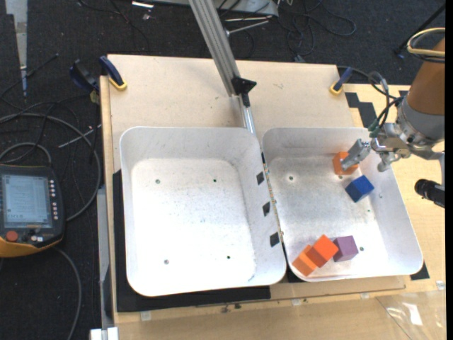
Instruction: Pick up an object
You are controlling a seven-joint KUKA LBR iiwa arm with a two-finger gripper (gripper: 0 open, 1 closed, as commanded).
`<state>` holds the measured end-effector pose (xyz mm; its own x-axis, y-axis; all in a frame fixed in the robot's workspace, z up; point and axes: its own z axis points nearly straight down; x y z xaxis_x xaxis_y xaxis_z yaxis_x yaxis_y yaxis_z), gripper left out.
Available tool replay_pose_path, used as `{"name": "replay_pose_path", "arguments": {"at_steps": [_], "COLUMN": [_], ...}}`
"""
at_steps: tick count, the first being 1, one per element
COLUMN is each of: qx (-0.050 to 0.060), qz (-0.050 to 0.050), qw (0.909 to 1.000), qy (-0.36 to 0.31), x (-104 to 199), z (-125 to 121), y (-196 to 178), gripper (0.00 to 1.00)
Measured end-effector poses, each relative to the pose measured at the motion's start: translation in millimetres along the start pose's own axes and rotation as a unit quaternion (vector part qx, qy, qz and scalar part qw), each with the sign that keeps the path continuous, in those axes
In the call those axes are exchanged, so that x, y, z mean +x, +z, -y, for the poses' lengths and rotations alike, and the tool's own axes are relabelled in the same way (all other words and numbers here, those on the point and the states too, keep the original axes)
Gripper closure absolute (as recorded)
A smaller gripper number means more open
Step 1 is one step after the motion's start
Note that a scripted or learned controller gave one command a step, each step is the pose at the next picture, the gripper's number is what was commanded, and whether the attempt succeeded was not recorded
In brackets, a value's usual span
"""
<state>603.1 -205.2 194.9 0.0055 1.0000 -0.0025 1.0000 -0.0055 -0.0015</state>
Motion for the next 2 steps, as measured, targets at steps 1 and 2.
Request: {"name": "replay_pose_path", "arguments": {"at_steps": [1,2], "qx": [0.0,-0.002], "qz": [-0.001,0.001], "qw": [1.0,1.0], "qy": [-0.004,-0.005], "x": [-10.4,-10.3], "z": [-42.4,-43.3], "y": [89.3,73.9], "gripper": [0.0,1.0]}}
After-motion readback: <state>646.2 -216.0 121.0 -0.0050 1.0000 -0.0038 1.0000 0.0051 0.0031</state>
